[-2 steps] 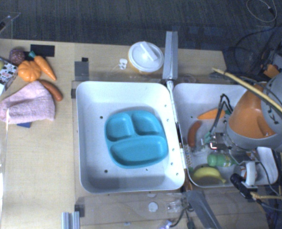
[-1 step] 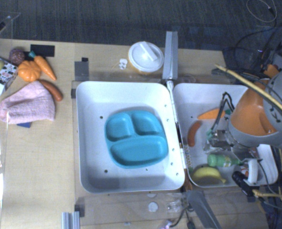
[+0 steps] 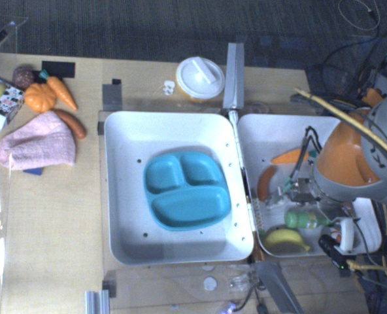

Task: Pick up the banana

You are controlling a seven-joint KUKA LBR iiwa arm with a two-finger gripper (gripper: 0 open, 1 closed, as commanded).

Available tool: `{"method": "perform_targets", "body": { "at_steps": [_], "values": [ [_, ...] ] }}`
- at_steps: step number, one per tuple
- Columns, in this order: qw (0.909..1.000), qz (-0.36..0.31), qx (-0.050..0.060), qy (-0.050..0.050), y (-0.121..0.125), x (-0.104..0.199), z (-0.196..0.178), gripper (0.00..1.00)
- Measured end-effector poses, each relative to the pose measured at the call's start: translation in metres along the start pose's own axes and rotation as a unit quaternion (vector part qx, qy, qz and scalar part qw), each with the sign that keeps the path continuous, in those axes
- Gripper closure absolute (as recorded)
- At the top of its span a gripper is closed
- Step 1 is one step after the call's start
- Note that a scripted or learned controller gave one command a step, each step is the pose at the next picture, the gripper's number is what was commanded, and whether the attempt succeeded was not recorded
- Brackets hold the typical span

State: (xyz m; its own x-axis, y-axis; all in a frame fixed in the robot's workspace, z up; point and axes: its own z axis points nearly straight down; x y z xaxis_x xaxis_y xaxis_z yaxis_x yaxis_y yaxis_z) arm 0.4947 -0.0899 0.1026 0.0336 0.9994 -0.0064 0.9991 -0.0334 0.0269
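Two white bins sit on the tabletop. The banana [image 3: 286, 239] lies in the right bin [image 3: 272, 128], at its near-left corner. The hand [image 3: 302, 191] hovers just above it; I cannot tell its state.

We see even, bright overhead light, soft shadows inside the left bin [image 3: 115, 175], and slight overall blur.

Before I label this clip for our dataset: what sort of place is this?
Likely a robot lab bench: two shallow white bins side by side, toy food like the yellow banana, and a grey, orange-banded arm.
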Motion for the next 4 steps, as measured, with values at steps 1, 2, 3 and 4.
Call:
{"method": "perform_targets", "body": {
  "at_steps": [1,2,3,4],
  "values": [
    [0.9998,0.021,0.006,0.002,-0.004,0.001,0.012,0.0],
    [0.9998,0.02,0.001,0.0,-0.001,-0.001,0.0,1.0],
    [0.9998,0.021,0.001,0.0,-0.001,-0.001,0.0,0.0],
    [0.9994,0.033,0.006,0.002,-0.004,0.003,0.012,0.0]
  ]
}}
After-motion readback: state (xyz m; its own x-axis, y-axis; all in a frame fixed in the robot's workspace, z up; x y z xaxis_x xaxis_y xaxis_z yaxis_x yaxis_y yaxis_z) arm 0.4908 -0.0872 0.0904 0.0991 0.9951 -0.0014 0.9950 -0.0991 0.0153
